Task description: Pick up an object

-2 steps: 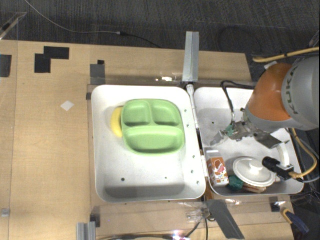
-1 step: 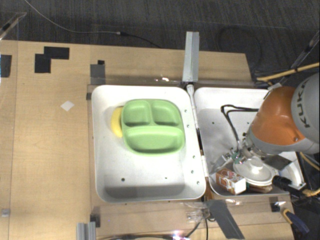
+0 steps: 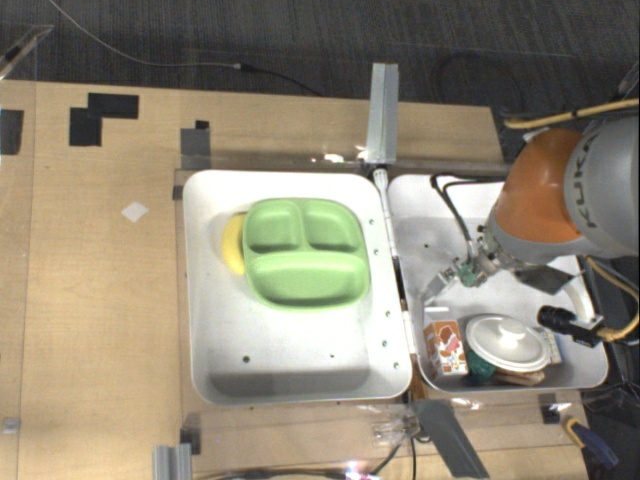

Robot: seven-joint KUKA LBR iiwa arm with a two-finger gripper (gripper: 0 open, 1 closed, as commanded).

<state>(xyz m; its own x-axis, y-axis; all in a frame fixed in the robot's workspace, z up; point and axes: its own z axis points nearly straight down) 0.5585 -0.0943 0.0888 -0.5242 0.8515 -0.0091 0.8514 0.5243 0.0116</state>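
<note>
Seen from above, two white bins sit side by side on a wooden bench. The left bin (image 3: 215,298) holds a green divided plate (image 3: 303,251) lying partly over a yellow object (image 3: 232,244). The right bin (image 3: 420,233) holds a small red carton (image 3: 446,348) just beside a white lidded pot (image 3: 512,343). The grey and orange arm (image 3: 560,198) reaches in from the right, its gripper (image 3: 468,270) low over bare bin floor, above the carton. Whether it is open or holding anything cannot be told. A likely risk: closing here would grasp nothing, since the objects lie nearer the bin's front edge.
</note>
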